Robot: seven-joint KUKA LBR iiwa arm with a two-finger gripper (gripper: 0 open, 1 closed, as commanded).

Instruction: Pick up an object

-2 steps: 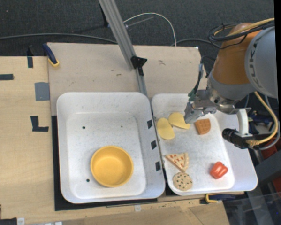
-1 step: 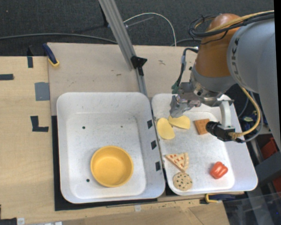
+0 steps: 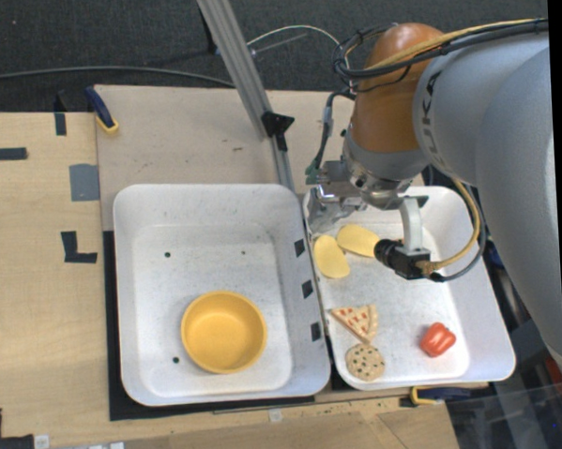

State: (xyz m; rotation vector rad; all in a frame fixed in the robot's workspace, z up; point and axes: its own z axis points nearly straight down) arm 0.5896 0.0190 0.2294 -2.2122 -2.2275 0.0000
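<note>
The right bin [image 3: 481, 304] holds two pale yellow chip-shaped pieces, one [image 3: 331, 258] near its left wall and one [image 3: 359, 240] beside it. Nearer the front lie a pizza slice [image 3: 355, 320], a round cookie [image 3: 364, 362] and a small red pepper [image 3: 438, 339]. My gripper [image 3: 329, 205] hangs low over the bin's back-left corner, just behind the two yellow pieces. The wrist and its cabling hide its tip. I see nothing held in it.
The left bin [image 3: 167, 208] holds a yellow bowl [image 3: 224, 331] at its front. A slanted metal pole [image 3: 245, 71] rises behind the wall between the bins. The grey arm [image 3: 502, 142] covers the right bin's back right.
</note>
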